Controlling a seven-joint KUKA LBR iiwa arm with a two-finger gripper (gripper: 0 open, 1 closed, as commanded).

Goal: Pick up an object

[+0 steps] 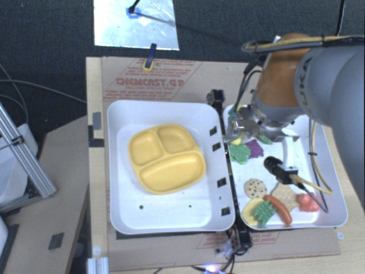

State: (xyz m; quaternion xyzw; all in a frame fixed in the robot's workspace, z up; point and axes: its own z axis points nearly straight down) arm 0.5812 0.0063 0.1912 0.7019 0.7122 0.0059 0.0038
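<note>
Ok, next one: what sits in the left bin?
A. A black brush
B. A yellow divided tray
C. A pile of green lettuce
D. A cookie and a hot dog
B: the yellow divided tray lies alone in the left bin, while the cookie, hot dog and other toy foods lie in the right bin.

Yellow divided tray (166,157) fills left bin (122,210); arm (308,79) over toy food (268,201).
</note>
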